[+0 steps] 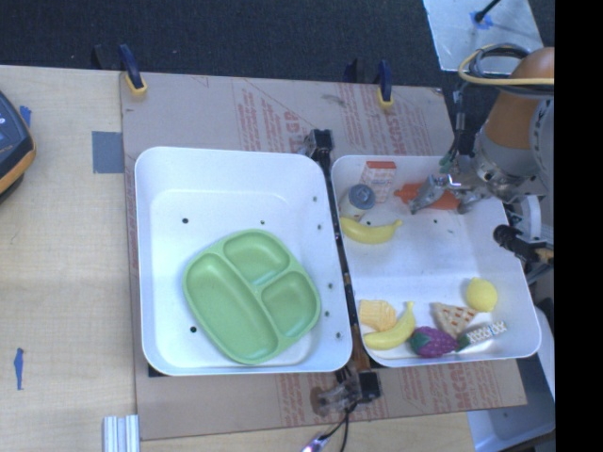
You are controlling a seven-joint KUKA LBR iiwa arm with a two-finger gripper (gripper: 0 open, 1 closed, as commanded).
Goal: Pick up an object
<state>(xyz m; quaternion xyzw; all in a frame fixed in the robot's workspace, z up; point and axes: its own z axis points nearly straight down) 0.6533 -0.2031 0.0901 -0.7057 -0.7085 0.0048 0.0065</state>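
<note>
The right bin (429, 262) holds toy food. A yellow banana (369, 230) lies near its left wall, with a grey round piece (362, 196) and a red and white carton (380, 172) behind it. An orange piece (411, 194) lies at the back. My gripper (445, 194) is low over the bin's back right part, right beside the orange piece and partly hiding it. Along the front lie a second banana (391, 332), an orange waffle-like piece (376, 313), purple grapes (433, 343), a wedge slice (453, 317) and a lemon (480, 295).
The left bin (160, 252) bears a green divided plate (251, 295). The arm's grey body with its orange band (516, 111) rises over the right bin's far right corner. Blue clamps (133, 72) hold the board's back edge. A dark device (11, 144) sits at the far left.
</note>
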